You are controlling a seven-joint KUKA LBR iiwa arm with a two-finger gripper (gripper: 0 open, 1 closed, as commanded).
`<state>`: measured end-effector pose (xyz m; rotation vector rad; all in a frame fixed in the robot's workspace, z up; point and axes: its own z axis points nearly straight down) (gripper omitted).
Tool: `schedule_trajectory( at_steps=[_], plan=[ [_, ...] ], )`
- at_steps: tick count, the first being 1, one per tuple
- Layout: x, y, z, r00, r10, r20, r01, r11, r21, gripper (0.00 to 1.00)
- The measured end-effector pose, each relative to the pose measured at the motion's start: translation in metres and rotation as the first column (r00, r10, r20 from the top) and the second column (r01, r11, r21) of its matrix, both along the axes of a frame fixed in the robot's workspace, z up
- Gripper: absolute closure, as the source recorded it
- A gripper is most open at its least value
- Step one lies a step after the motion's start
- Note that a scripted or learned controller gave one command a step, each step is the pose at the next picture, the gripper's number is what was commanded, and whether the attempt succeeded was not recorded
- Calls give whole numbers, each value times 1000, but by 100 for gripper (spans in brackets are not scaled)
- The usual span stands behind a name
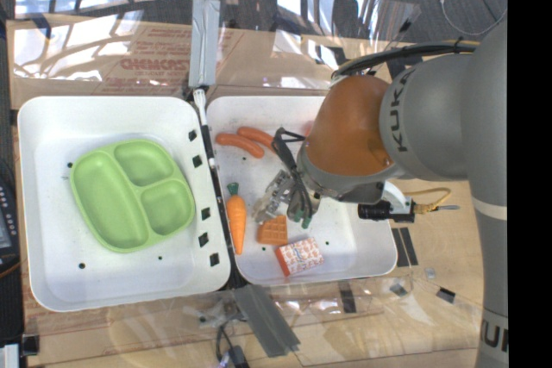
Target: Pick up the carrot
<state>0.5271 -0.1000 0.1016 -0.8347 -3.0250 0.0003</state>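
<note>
The carrot, orange with a small green top, lies along the left wall of the right bin, pointing toward the front. My gripper hangs over the middle of that bin, a little to the right of the carrot and apart from it. Nothing shows between its fingers. The grey arm with its orange band covers the bin's right half.
Two sausages lie at the back of the right bin. A waffle piece and a small red-and-white box sit just below the gripper. The left bin holds a green divided plate.
</note>
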Motion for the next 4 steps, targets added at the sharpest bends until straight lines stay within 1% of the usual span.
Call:
schedule_trajectory(
  at_steps=[1,2,3,4],
  plan=[
    [16,-5,48,999,-45,4,45,999,-1,100],
    [13,20,91,997,80,6,-80,997,-2,100],
    [9,0,106,996,-89,7,89,996,-2,100],
    [9,0,106,996,-91,7,91,996,-2,0]
  ],
)
